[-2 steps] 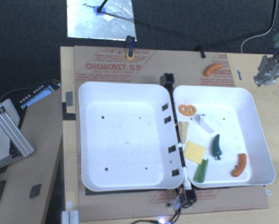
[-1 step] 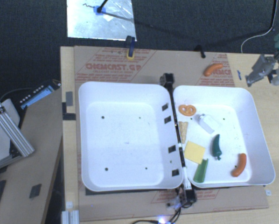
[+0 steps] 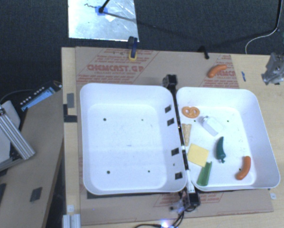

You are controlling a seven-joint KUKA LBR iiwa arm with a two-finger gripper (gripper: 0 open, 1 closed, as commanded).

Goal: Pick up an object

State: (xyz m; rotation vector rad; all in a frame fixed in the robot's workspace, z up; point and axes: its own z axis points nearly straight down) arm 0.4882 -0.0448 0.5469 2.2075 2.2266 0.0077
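The right bin [image 3: 256,109] holds several small items: an orange pretzel [image 3: 190,112], a clear little bottle [image 3: 210,125], a dark green pepper [image 3: 220,148], a yellow cheese slab [image 3: 198,155], a green cucumber piece [image 3: 204,173] and an orange sausage [image 3: 243,168]. A pale wedge [image 3: 186,132] lies against the bin's left wall. My gripper [image 3: 276,71] hangs at the far right of the view, above the bench and outside the bin's back right corner, with nothing visibly in it.
The left bin [image 3: 87,99] sits beside the right one, joined by a black clip strip [image 3: 176,127]. Another orange sausage [image 3: 217,71] lies on the cardboard behind the right bin. A yellow-and-blue clamp [image 3: 132,49] stands at the cardboard's back edge.
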